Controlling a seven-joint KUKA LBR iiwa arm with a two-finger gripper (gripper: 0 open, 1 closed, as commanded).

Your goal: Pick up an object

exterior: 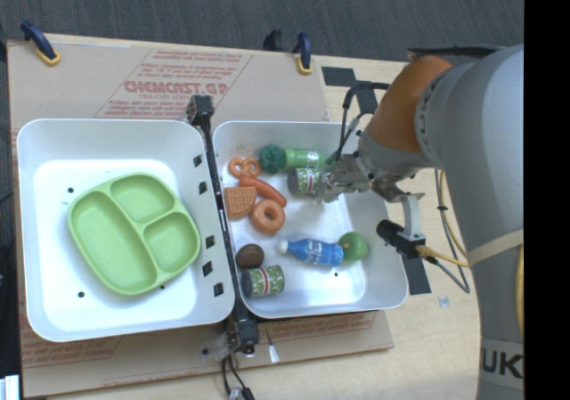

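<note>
In the right bin (378,287), a blue bottle (313,251) lies on its side, long axis left-right, cap pointing left. Farther back, a green-labelled can (305,181) lies just beside the end effector (337,183), whose state I cannot tell; the arm (463,122) reaches in from the right.

Arm in from right, wrist bent low.
Grey arm (485,149) reaches leftward, orange band (401,104) above wrist; gripper (336,183) points left, low; cables trail beside wrist.
</note>
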